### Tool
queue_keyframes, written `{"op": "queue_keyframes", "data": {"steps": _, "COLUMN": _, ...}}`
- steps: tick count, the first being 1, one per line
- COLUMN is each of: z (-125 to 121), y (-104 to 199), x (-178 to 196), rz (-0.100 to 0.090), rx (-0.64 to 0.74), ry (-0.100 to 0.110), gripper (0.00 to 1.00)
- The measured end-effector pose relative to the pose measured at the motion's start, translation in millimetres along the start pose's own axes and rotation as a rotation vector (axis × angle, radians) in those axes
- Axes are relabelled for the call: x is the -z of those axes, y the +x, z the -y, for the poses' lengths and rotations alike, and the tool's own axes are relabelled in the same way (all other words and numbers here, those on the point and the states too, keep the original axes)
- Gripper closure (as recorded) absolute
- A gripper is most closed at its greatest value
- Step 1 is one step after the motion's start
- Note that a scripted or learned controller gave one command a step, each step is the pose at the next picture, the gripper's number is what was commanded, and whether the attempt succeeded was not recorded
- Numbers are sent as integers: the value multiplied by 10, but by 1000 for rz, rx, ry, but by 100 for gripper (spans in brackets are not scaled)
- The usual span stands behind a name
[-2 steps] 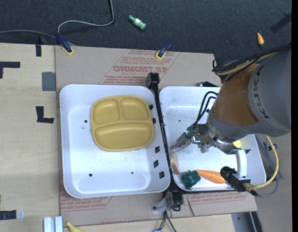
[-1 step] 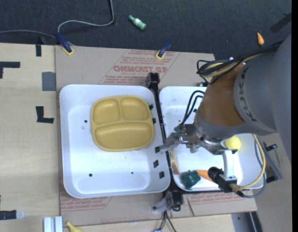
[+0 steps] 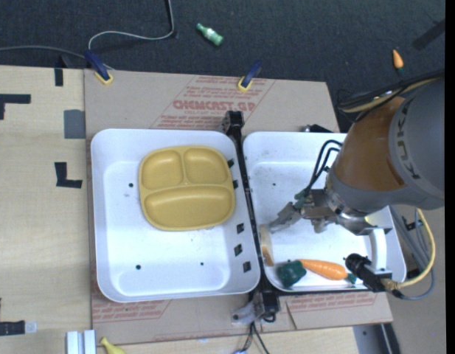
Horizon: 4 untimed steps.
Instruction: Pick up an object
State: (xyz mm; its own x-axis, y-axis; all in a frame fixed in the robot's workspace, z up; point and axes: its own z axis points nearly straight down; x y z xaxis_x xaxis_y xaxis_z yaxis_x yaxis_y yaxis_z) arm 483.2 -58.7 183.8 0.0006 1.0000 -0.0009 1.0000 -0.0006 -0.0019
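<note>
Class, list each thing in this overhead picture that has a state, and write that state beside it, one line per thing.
Yellow divided plate: upright, compartments bare, in the left bin.
Toy carrot: lying on its side at the right bin's near edge.
Green piece: beside the carrot's blunt end.
Gripper: above the right bin, holding nothing.
Small green object: lying on the dark floor.

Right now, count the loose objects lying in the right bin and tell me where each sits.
2 in view: a toy carrot along the near wall of the right bin, and a dark green piece touching its left end. The arm may hide others.
</note>
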Motion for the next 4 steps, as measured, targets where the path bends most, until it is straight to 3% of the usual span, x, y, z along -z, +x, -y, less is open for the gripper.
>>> {"op": "queue_keyframes", "data": {"steps": 1, "z": -5, "y": 449, "x": 1, "rz": -2, "rx": 3, "ry": 0, "gripper": 0}}
{"op": "queue_keyframes", "data": {"steps": 2, "z": 0, "y": 146, "x": 0, "rz": 0, "rx": 1, "ry": 0, "gripper": 0}}
{"op": "queue_keyframes", "data": {"steps": 3, "z": -5, "y": 520, "x": 1, "rz": -2, "rx": 2, "ry": 0, "gripper": 0}}
{"op": "queue_keyframes", "data": {"steps": 4, "z": 0, "y": 32, "x": 0, "rz": 0, "rx": 0, "ry": 0, "gripper": 0}}
